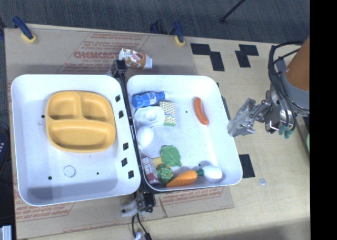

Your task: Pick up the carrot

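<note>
camera view | carrot [182, 178] – lying in right bin [224, 108], near corner, long axis roughly left-right, tip toward left, between broccoli [165, 173] and white egg [212, 173] | gripper [238, 123] – outside bin's right wall, empty, finger spread not discernible | carrot down-left of gripper, well apart

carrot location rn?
The carrot lies in the right bin, along its near edge, between the grapes on its left and the white egg on its right, just below the green leaf.
</note>
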`<state>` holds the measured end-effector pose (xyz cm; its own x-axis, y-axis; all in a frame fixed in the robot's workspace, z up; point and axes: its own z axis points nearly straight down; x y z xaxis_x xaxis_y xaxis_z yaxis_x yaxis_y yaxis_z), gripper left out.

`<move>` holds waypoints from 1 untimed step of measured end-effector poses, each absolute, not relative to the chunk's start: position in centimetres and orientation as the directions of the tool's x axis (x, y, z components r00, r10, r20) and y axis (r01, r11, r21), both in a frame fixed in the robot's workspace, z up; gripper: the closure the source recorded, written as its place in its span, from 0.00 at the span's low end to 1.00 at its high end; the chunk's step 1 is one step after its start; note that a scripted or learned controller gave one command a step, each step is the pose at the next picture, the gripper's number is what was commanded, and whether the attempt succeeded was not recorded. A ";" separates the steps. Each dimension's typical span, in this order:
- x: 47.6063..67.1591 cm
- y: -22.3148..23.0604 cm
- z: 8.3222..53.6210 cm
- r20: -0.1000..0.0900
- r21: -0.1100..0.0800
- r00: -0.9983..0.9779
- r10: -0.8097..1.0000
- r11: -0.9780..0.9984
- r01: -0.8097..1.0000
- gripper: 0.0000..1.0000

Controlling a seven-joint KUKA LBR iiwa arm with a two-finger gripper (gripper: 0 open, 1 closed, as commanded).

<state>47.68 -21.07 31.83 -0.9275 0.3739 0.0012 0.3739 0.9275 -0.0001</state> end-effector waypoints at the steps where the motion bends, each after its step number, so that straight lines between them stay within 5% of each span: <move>1: 48.8 -21.1 40.7 -0.004 -0.002 -0.991 0.135 0.991 0.135 1.00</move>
<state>48.81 -21.10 40.68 -0.9908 0.1353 -0.0036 0.1353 0.9908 -0.0020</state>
